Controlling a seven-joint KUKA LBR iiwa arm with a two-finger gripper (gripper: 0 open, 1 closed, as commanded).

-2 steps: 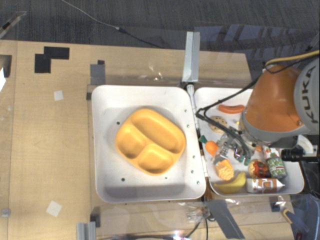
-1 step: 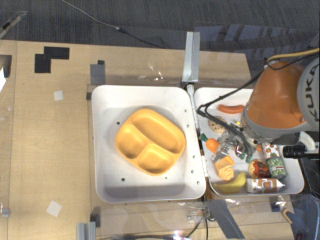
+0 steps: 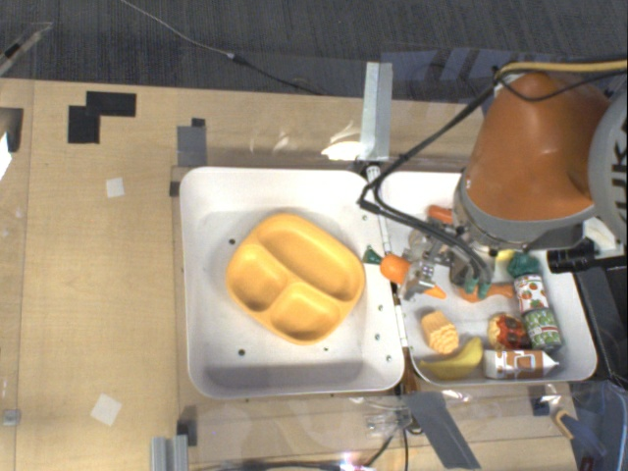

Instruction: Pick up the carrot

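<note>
Two fingers of the gripper [image 3: 424, 275] close narrowly, though whether they pinch anything I cannot tell; the carrot [image 3: 392, 267] lies just beside them, over the rim between the left bin [image 3: 196, 292] and right bin [image 3: 579, 346].

- Arm [image 3: 549, 155] is reaching in from the right, wrist pointing steeply down so the camera is looking almost straight along it.
- Orange band is filling the upper right, with the grey collar sitting just below it.
- Black cable is running from the upper arm down to the wrist's left side.
- Gripper [image 3: 424, 278] is hanging at the arm's lower-left end, its metal linkage angling down and left.
- Finger state is not reading clearly from this angle.
</note>
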